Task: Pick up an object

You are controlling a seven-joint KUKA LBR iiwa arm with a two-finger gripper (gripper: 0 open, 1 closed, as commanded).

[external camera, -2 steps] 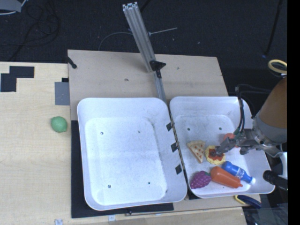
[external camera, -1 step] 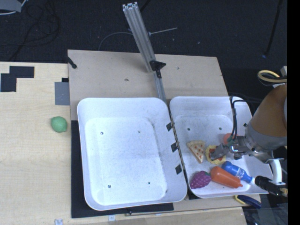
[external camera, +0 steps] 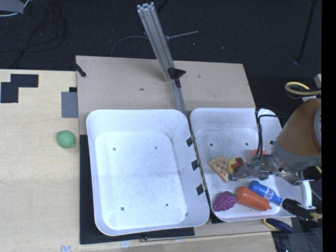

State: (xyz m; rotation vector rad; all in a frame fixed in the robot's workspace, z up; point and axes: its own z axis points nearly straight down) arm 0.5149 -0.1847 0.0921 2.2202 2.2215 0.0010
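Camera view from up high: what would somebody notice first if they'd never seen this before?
Probably the bright toys crowded in the right bin: an orange carrot, purple grapes, a blue bottle and a waffle-like wedge. The grey-and-orange arm leans in over them from the right, its pincer low beside the wedge. Far left, a green ball sits alone on the bench.

Plenty of open floor is left in the left bin (external camera: pixel 105 121), so it can be entered from above anywhere. The right bin (external camera: pixel 220 121) is crowded along its near side by a waffle piece (external camera: pixel 220 167), purple grapes (external camera: pixel 224 200), a carrot (external camera: pixel 252 199) and a blue bottle (external camera: pixel 265 191), packed close together; its far half is open.
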